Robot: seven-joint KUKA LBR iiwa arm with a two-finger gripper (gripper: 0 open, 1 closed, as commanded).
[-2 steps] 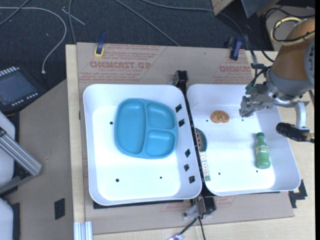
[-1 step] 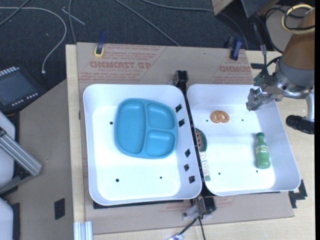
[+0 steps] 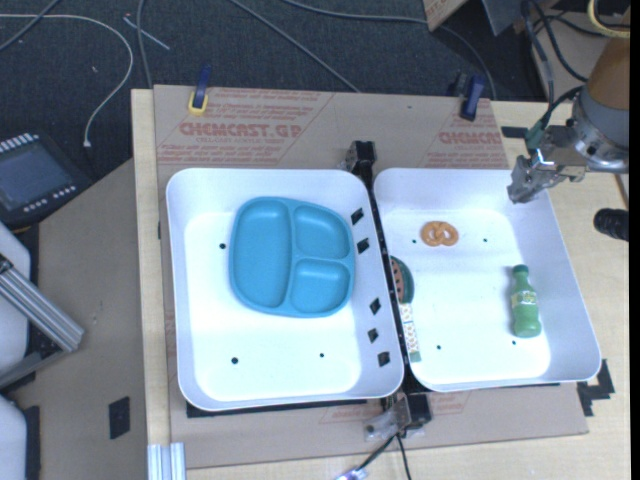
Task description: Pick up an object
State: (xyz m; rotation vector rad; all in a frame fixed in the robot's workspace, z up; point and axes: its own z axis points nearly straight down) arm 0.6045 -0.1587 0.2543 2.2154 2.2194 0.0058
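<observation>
Overhead | board (image 3: 240,128) reads "CHEMCAST GP" | pincer (image 3: 524,182) state unclear | bottle (image 3: 523,302) label unreadable

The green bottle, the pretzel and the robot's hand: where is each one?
green bottle (image 3: 524,303): camera view, middle of its body.
pretzel (image 3: 439,234): camera view, its centre.
hand (image 3: 524,185): camera view, at its fingertips.

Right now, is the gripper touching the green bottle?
Apart. The camera view shows the gripper at the right bin's upper right corner, with bare white floor between it and the green bottle.
</observation>
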